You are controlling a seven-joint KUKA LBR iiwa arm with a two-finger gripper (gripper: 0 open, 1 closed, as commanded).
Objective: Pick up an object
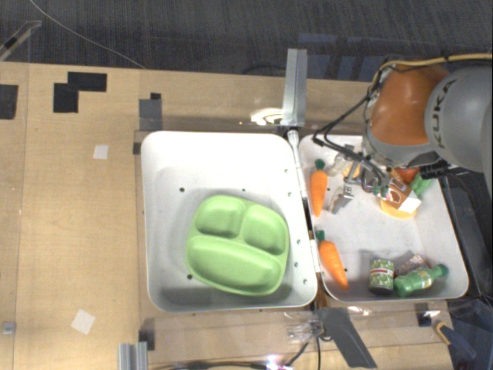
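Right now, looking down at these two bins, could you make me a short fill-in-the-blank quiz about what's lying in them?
1. The green divided plate lies in the ____ bin.
2. The right bin holds ____ carrots; one lies near the divider, another below it.
3. The bottle at the right bin's lower edge is coloured ____.

Missing words: left; two; green

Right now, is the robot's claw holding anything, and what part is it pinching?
I can't tell. The gripper hangs over the right bin near a carrot, but its tips are too small and cluttered to show anything between them.
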